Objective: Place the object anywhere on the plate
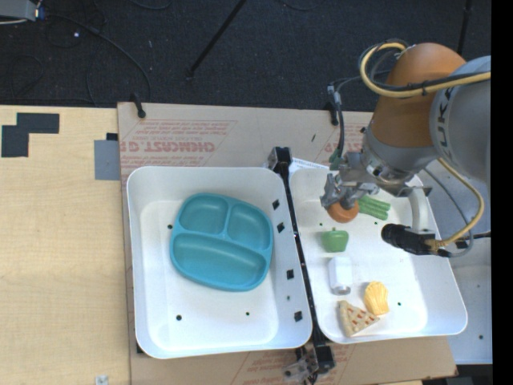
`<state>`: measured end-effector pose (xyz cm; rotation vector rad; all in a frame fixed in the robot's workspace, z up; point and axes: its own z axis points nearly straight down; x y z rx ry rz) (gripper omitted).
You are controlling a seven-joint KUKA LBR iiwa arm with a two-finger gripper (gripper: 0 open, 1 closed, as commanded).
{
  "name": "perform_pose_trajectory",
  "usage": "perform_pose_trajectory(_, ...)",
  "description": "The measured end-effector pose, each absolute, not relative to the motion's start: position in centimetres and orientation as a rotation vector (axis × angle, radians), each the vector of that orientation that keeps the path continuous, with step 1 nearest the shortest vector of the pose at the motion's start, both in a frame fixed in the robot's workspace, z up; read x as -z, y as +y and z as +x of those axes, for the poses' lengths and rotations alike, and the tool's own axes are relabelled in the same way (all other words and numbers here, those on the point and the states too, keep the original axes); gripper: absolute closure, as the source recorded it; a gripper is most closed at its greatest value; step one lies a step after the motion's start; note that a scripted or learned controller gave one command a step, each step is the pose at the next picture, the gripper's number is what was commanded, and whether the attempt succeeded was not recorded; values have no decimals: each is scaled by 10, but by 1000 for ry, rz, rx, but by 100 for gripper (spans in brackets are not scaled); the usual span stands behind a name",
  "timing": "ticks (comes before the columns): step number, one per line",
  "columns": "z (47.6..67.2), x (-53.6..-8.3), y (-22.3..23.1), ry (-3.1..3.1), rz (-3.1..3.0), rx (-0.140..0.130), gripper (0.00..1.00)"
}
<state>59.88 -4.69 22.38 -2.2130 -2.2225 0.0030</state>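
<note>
The gripper [343, 197] hung low over the right bin [439, 295], its fingers pinching an orange object [345, 212] just above the bin floor. A green pepper [336, 238] sat just below it, a green piece [374, 208] beside it, then a white cylinder [341, 273], a yellow item [377, 297] and a pizza slice [355, 318]. The blue plate [221, 241] lay in the left bin [152, 295], well apart

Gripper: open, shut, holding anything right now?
Gripper: down in the right bin at the orange object; open or shut cannot be told.

Robot lab: bench [56, 239] (taped cardboard), floor cables [96, 30].
</note>
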Motion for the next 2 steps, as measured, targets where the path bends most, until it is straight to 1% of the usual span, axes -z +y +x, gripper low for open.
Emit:
perform_pose_trajectory(1, 578, -217, -4, -2221, -2214, -6, 100)
perform_pose_trajectory(2, 561, -210, 53, -2223, -2212, -6, 100)
